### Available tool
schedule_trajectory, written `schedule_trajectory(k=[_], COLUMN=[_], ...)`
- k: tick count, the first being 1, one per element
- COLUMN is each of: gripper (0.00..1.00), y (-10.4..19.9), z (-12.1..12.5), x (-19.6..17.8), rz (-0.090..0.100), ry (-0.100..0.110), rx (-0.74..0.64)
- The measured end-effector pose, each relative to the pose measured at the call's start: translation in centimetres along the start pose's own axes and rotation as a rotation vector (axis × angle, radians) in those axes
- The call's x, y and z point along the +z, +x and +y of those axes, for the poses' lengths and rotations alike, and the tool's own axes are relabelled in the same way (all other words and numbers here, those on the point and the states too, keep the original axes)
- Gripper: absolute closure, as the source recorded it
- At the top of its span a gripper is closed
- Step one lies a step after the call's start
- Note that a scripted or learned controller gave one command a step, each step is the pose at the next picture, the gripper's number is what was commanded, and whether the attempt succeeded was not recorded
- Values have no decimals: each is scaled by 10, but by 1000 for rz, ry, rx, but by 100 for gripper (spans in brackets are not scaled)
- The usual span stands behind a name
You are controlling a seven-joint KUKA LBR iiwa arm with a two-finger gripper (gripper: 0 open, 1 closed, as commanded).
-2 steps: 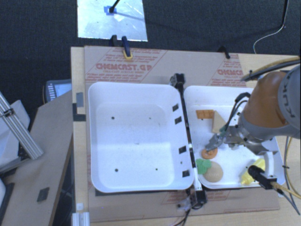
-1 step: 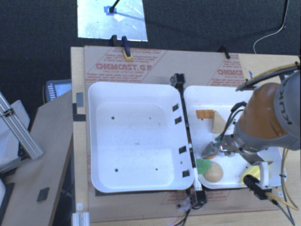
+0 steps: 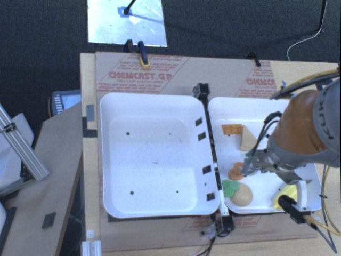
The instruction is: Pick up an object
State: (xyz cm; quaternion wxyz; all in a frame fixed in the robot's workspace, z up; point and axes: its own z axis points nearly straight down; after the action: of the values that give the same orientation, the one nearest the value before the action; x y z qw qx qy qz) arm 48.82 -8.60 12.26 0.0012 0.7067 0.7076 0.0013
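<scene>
Looking down at a slant, we see a desk point(image 3: 160, 68) carrying two shallow white bins side by side. The left bin point(image 3: 154, 153) sits beside the right bin point(image 3: 266, 103), and all the small objects lie in the right one. The grey arm with its orange band point(image 3: 301, 124) reaches in from the right, and its end effector point(image 3: 246, 167) hangs low over the middle of the right bin. Its tip is dark and small in this view, so we cannot tell whether it is open, closed or gripping anything. Just beside the tip, on its left and seemingly touching or just under it, lies a small orange ring point(image 3: 236, 171); we judge this the likeliest thing to be picked up. It is round, so it has no long axis to line up with. Below the ring sit a green piece point(image 3: 230, 187) and a tan egg-shaped object point(image 3: 242, 196), touching each other near the bin's front edge. Above the ring, well apart from it, lie an orange rectangular block point(image 3: 232, 129) and a pale wedge point(image 3: 248, 140) just beside it. A yellow object point(image 3: 287, 192) rests at the front right, partly behind the arm's hardware. As we read it, the coming move turns on a slight shift leftward and down onto the ring.
</scene>
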Motion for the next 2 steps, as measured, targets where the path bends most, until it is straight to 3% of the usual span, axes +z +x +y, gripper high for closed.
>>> schedule_trajectory(k=[1,2], gripper=[100,100], y=[99,128], z=[1,12], x=[-65,-173], rz=[5,3], ry=[-4,-10], rx=[-13,-8])
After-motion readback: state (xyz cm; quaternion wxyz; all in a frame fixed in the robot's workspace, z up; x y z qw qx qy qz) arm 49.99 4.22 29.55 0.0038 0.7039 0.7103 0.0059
